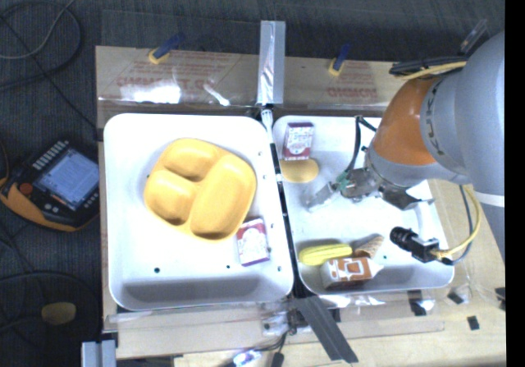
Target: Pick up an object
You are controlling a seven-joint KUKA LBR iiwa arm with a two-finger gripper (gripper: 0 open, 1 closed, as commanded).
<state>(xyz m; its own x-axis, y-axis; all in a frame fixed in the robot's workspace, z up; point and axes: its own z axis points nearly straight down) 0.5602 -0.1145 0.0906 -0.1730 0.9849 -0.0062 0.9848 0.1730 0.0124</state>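
1. Looming largest at the right edge of the frame, I see the grey arm (484,111) with its orange band (406,123), reaching leftward into the right bin (439,279).
2. My hand (316,195) sits at centre right of the frame, over the middle of the right bin's floor, its metal tip pointing left and slightly down. From this angle I cannot tell how far apart it stands, and I see nothing gripped in it.
3. Just above and left of the hand, a small tan disc (300,170) lies on the bin floor, and a red-and-white carton (299,140) touches the disc's upper edge near the bin's top left corner.
4. Along the lower wall of the right bin I see a yellow banana-shaped piece (321,254), an orange-brown box (351,271) just below it, and a tan stick-like item (367,244) slanting up to the right beside them. All three are well apart from the hand.
5. A black cylindrical part (410,242) on a yellow cable (467,238) hangs off the arm at lower right.
6. The left bin (123,275) holds a large yellow lumpy object (199,187) in the centre left of the frame, and a second small red-and-white carton (253,242) touches its lower right edge, close to the divider between bins.
7. Far left, off the counter (123,70), a handheld pendant (57,185) with a blue screen lies on the dark floor (49,45).
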